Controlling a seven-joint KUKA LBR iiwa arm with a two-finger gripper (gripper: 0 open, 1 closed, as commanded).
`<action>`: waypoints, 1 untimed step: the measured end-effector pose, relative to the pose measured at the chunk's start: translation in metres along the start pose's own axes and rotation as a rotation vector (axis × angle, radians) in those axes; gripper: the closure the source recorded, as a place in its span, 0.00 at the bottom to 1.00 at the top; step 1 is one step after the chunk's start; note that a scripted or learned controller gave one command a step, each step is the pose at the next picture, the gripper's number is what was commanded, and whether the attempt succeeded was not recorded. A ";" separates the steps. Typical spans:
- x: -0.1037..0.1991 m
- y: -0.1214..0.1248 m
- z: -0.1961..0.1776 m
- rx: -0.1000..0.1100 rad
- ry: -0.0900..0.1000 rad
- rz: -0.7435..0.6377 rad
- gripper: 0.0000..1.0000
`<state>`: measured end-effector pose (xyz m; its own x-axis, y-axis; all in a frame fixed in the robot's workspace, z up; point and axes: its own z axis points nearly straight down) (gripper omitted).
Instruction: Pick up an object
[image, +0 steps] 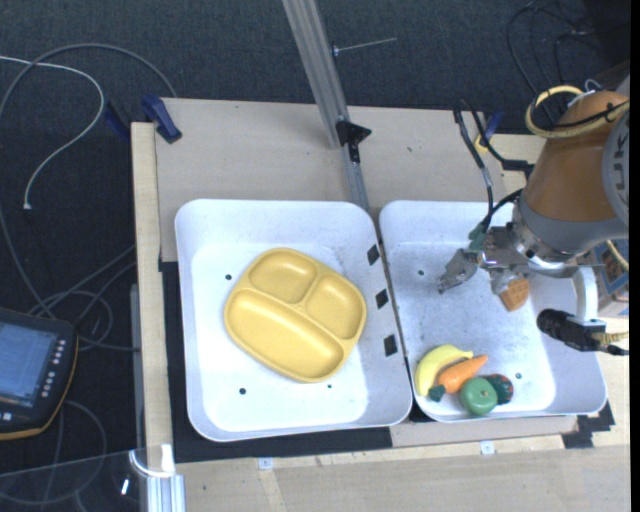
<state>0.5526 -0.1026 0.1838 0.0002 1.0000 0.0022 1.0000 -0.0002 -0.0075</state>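
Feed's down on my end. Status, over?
Gripper over right bin, nothing seen between fingers. Banana, carrot, green fruit clustered at bin's near edge. Yellow plate in left bin.

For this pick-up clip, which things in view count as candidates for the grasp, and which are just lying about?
Belonging to the job:
two-finger gripper
yellow toy banana
orange toy carrot
green round toy fruit
right white bin

Lying about:
yellow divided plastic plate
left white bin

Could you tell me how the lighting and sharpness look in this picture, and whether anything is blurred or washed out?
Camera view: even, soft light; the white bins are bright but keep their speckle; the yellow plate shows mild sheen and faint shadow; the tool and toy fruit look slightly soft; the dark floor loses detail.
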 end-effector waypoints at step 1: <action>0.005 0.002 0.062 0.002 0.001 -0.001 0.00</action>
<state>0.5542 -0.0975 0.1214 -0.0006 1.0000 0.0029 1.0000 0.0006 -0.0092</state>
